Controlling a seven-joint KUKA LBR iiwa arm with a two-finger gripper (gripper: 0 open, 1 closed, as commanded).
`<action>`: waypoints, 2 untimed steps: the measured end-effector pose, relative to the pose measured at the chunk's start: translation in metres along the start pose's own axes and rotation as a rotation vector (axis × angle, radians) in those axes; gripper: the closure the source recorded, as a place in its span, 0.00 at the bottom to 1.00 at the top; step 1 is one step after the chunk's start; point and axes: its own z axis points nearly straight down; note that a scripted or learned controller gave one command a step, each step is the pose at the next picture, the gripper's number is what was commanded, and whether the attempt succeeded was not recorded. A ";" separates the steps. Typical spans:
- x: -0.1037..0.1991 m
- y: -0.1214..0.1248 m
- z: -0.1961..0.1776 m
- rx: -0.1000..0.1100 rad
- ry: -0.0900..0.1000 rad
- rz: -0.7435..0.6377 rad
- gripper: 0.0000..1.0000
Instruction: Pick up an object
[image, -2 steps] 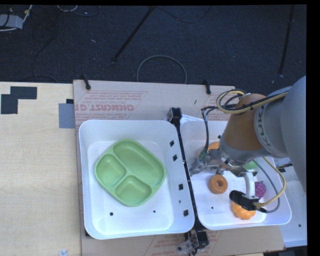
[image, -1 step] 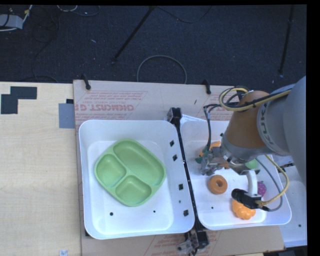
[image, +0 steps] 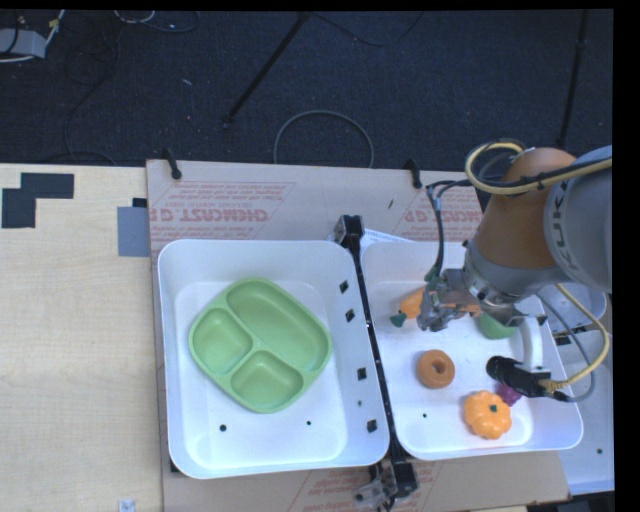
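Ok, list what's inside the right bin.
Right bin: brown donut, orange pumpkin, an orange piece and green piece partly covered by the hand; anything beneath is hidden.

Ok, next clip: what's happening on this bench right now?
A grey arm with an orange band reaches from the right into the right white bin. Its gripper is low over an orange carrot-like toy near the divider. Whether it has a grip is unclear. A brown ring doughnut toy and an orange pumpkin toy lie nearby. The left white bin holds a green sectioned plastic plate.
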 end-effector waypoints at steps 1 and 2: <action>-0.001 0.010 -0.049 0.000 0.000 -0.006 1.00; -0.003 0.011 -0.102 -0.001 0.000 -0.007 1.00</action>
